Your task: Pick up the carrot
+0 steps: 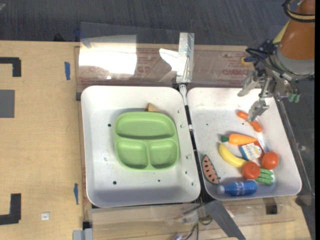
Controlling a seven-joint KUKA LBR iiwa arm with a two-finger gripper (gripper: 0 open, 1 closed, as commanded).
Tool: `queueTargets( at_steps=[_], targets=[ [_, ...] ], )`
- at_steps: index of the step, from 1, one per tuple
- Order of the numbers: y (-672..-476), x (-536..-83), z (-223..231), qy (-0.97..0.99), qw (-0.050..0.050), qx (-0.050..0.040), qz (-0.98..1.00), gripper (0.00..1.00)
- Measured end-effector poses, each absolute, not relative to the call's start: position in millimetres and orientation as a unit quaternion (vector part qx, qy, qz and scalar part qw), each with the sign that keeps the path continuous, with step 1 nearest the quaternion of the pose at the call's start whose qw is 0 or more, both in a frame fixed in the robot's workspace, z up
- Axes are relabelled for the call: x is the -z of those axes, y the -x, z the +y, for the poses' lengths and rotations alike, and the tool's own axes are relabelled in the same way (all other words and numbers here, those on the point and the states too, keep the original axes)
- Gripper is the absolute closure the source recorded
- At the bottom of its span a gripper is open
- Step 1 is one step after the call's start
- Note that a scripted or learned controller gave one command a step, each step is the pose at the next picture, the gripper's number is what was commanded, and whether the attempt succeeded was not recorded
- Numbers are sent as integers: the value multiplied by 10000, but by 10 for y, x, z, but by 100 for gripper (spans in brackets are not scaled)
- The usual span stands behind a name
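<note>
A grey KUKA arm's gripper [256,111] hangs low over the right bin [215,104], its metal tips right by a small orange piece [249,120] at about one o'clock in that bin; whether the fingers are apart, together or clamped on anything cannot be told from this slanted overhead view. The carrot [242,139], a smooth, tapered orange toy with a green stub at its blunt end, lies flat near the bin's centre, at about seven o'clock from the gripper and touching the curved yellow banana [231,155] beneath it. It appears not yet lifted, so the grasp and the raise both seem left to do. Around it sits a crowd of glossy plastic food: a small carton [251,151], two round red tomatoes [270,159], a green piece [266,177], a blue bottle [238,188] lying on its side at six o'clock, and a flat watermelon slice [210,169] at eight o'clock. The left bin [95,134], matte white with rounded corners, bears a pale green three-compartment plate [146,139], with a small tan scrap [151,107] at its twelve o'clock edge.
</note>
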State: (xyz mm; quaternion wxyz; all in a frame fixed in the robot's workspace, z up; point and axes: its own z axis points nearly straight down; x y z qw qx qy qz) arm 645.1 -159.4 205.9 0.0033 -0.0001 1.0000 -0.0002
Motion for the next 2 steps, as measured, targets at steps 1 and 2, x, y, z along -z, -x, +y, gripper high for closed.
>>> queueTargets(
  at_steps=[1, 2],
  targets=[
    [-6222, -1139, -1171, 721, -7, -16, 9974, 0],
    [-5822, -894, -1730, 132, 48, 4, 9999, 0]
  ],
)
